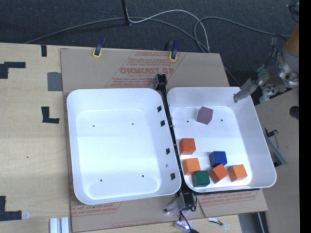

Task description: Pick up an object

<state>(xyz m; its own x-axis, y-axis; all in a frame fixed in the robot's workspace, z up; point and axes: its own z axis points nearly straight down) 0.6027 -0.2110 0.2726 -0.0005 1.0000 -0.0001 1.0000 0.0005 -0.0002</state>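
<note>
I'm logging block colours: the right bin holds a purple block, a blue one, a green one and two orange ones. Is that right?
Not quite: the camera view shows four orange blocks in the right bin, not two. The purple block, blue block and green block are there as you say.

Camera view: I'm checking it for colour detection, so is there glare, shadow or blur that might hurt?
Camera view: strong glare whitens the left bin floor; the purple block and other blocks are sharp with small soft shadows in the right bin; the claw at the right edge is slightly blurred.
</note>
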